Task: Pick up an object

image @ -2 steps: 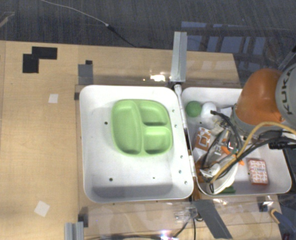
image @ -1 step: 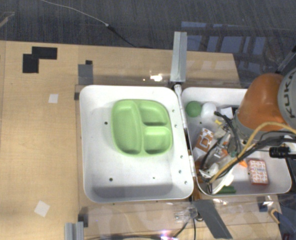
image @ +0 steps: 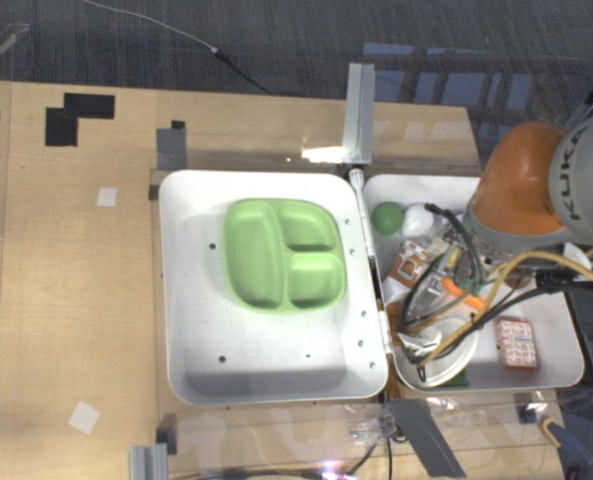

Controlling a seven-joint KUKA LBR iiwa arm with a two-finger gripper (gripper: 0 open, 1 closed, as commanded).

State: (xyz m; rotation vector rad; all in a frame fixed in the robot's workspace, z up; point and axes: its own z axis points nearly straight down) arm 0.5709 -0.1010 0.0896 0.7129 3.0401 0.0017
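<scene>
The gripper (image: 438, 286) is low in the right bin (image: 556, 368), among cables; I cannot tell its state. A small box (image: 517, 343) lies nearby. The left bin (image: 191, 268) holds a green tray (image: 281, 253).

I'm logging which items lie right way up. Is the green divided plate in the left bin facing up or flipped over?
Facing up. The green plate shows its three hollow sections and raised dividers, lying flat in the left bin.

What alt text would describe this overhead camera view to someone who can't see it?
A grey robot arm with an orange band reaches into the right white bin, among a green ball, a small pink box and cables. The left bin holds a green divided tray.
</scene>
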